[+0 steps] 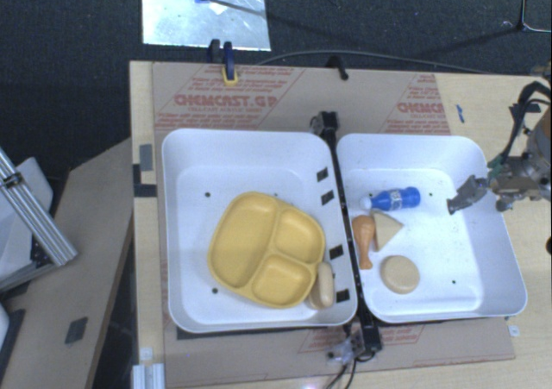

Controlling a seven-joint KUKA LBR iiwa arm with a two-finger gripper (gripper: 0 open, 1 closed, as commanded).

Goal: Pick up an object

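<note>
The right bin holds a small blue bottle lying on its side near the left wall. Just below the bottle lie a tan drumstick-shaped piece and a pale wedge. A round beige disc rests closer to the front. My gripper hangs over the right bin's right side, level with the bottle and well to its right. It touches none of the objects, and nothing shows in its grasp.
The left bin carries a yellow divided plate and a beige roll against its right wall. A dark divider with clips runs between the bins. The arm's wrist and cables stand at the right edge.
</note>
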